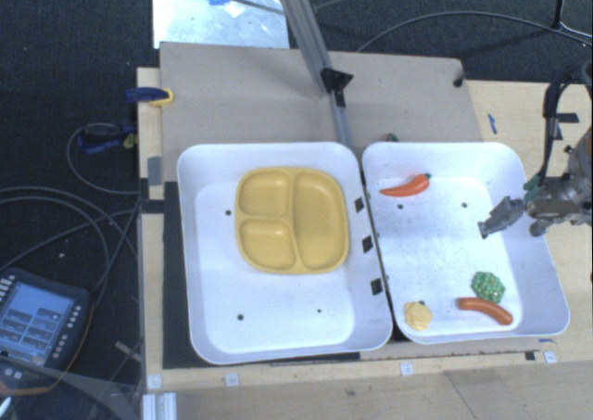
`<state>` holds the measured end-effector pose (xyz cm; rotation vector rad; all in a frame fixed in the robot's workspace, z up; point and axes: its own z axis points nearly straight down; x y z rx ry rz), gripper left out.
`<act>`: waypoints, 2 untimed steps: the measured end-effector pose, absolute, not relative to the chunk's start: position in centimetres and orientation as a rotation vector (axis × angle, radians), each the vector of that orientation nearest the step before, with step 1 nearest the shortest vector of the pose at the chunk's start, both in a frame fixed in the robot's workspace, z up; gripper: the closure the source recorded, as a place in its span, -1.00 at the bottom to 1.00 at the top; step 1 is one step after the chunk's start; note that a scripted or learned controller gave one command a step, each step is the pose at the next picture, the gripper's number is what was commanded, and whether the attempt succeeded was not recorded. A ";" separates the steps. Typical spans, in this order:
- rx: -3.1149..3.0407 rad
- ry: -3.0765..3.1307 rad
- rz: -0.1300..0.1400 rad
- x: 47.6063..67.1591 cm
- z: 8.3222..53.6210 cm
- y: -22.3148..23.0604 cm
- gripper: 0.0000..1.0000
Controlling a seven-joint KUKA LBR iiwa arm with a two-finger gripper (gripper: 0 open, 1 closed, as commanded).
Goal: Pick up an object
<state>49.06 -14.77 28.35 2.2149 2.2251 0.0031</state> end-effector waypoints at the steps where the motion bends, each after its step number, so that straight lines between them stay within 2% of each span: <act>1: 2.217 2.223 0.004 49.1 28.4 -14.8 -1.00; 2: 2.222 2.222 -0.001 48.7 24.0 -15.3 -1.00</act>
